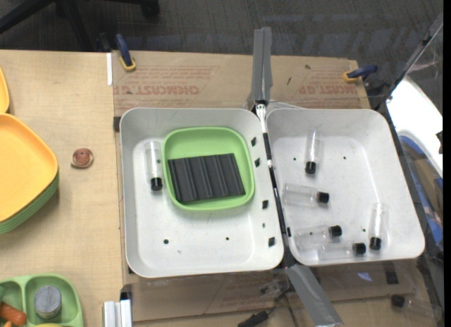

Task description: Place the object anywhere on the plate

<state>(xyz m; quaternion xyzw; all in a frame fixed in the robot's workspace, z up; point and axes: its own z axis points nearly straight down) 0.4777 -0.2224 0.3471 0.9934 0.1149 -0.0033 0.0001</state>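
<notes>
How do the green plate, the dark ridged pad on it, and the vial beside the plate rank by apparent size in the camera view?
1. green plate
2. dark ridged pad
3. vial

one camera hangs above the bench [63,248], looking down at a slant on both white bins [190,248], from a middling distance, floor beyond.

The bench [70,213] is carrying cardboard [183,86], with the left bin [204,241] and right bin [352,170] sitting touching on it. A yellow dish stack [25,170], a red disc [82,157] and a green tray [32,278] are lying beside the left bin.
</notes>
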